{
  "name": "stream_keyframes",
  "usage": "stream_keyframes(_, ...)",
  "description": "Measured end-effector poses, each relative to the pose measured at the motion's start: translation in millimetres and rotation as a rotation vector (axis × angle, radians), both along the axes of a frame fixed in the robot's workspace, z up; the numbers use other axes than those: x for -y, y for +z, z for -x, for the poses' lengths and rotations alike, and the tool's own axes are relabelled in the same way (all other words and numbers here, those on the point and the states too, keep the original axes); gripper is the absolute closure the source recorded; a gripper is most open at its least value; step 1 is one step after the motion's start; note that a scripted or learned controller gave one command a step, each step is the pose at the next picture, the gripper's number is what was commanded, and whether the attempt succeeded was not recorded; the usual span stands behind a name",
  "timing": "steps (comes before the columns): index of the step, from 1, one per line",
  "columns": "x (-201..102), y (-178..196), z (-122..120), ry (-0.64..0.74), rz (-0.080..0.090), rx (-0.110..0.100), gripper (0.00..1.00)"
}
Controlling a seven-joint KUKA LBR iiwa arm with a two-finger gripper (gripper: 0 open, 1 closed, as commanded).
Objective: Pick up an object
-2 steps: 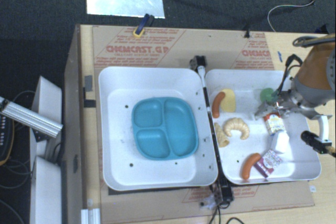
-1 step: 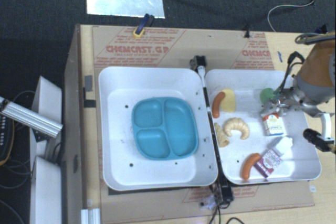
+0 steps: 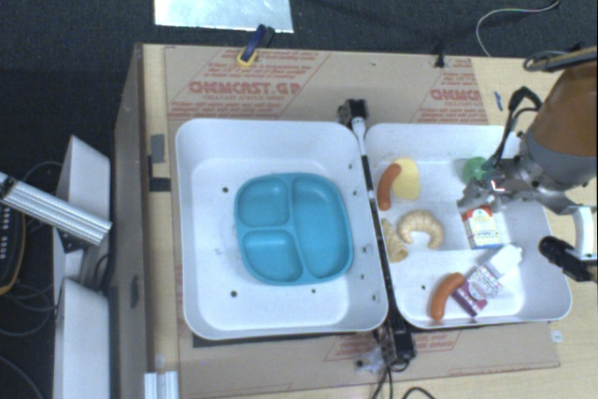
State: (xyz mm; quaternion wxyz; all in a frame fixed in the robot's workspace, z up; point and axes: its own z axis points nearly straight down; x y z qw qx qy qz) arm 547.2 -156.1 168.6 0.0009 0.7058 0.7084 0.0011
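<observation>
At the near edge of the right bin (image 3: 561,299) lie a small sausage (image 3: 446,293) and, just beside it, a crinkly dark-red packet (image 3: 480,284). A white block (image 3: 505,258) sits just above the packet. Farther back in the same bin are a croissant (image 3: 422,226), a pale lumpy piece (image 3: 395,241) against its left side, a second sausage (image 3: 386,186) touching a yellow block (image 3: 406,181), a small carton with a red label (image 3: 480,226) and a green thing (image 3: 476,169) near the far right. The left bin (image 3: 201,201) holds a blue divided plate (image 3: 293,227). Both bins rest on the bench (image 3: 280,79).

The arm reaches in from the right, and its gripper (image 3: 493,188) hangs low over the right bin, between the green thing and the carton. Whether its jaws are apart or together cannot be told, and nothing is seen between them.

No object looks picked up yet. The carton seems the nearest candidate. To do the grasp well, the jaws should probably centre over one item that stands free of its neighbours, straddle its narrower side, and descend straight. The bin wall close by could foul the approach, so a target away from the rim would be safer.
</observation>
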Motion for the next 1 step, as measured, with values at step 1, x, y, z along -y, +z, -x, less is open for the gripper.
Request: stream_keyframes(1, -42.4, 18.0, 22.3, 0.000, 0.000, -0.002, 1.00)
